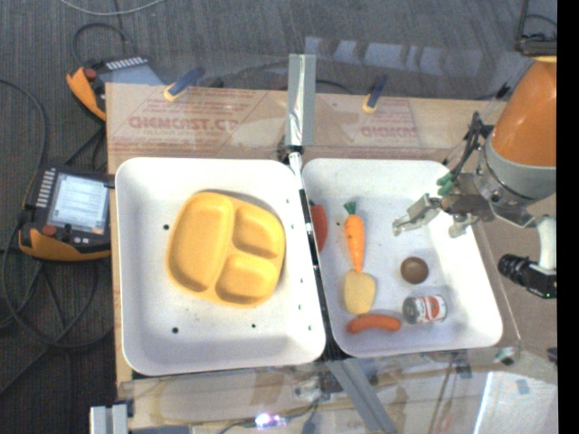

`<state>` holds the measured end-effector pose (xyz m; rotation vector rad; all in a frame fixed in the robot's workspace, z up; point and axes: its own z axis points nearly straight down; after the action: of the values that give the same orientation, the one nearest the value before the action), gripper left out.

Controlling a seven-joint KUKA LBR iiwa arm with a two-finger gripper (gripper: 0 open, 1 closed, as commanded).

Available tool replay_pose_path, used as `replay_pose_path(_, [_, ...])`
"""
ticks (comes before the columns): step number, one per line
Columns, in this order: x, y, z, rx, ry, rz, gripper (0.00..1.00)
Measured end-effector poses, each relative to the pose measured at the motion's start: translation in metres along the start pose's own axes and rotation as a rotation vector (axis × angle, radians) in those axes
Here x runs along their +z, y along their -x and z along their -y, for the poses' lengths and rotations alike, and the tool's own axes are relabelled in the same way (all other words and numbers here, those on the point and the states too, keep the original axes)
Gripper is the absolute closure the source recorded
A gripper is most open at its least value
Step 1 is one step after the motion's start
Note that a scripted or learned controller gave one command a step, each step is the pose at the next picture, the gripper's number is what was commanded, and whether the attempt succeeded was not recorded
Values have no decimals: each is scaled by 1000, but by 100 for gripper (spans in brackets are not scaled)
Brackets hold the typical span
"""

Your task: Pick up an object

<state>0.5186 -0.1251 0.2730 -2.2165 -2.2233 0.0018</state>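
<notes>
The right bin (pixel 470 328) holds an orange carrot (pixel 355 238) with a green top, a pale yellow pear-shaped piece (pixel 359 292), a red sausage-like piece (pixel 374 324), a brown ball (pixel 414 269) and a small can (pixel 425 308) lying on its side. A red object (pixel 317 225) leans against the bin's left wall. My gripper (pixel 431 224) hovers over the upper right part of this bin, above and just right of the brown ball. It is open, with nothing between its fingers.
The left bin (pixel 145 333) carries a yellow divided tray (pixel 226 247). A metal bar (pixel 298 107) runs back from between the bins. A handheld pendant (pixel 68 211) and cables lie on the floor to the left.
</notes>
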Motion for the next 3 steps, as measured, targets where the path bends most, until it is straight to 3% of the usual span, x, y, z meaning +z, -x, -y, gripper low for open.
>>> replay_pose_path(1, [183,-5,-40,88,12,2,0])
replay_pose_path(2, [174,-3,-41,89,13,3,100])
replay_pose_path(3, [174,-3,-41,89,13,3,0])
